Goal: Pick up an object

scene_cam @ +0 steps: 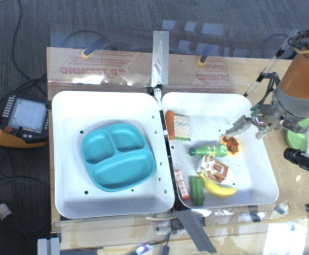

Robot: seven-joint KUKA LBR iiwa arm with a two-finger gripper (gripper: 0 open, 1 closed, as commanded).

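My gripper (248,128) hangs over the right side of the right bin (260,166), open, with nothing between its fingers. Just below and left of it lies a small red and orange item (232,144). A green bottle (207,151) lies on its side next to that item. Nearer the front are a printed snack packet (214,169), a yellow banana (219,188) and a green vegetable (197,190). An orange carrot-like stick (169,124) and a checkered packet (181,126) lie by the bin's left wall.
The left bin (64,142) holds a blue divided plate (118,155). A green object (297,138) sits on the bench right of the right bin, beside the arm. A handheld pendant (19,121) lies on the floor at far left.
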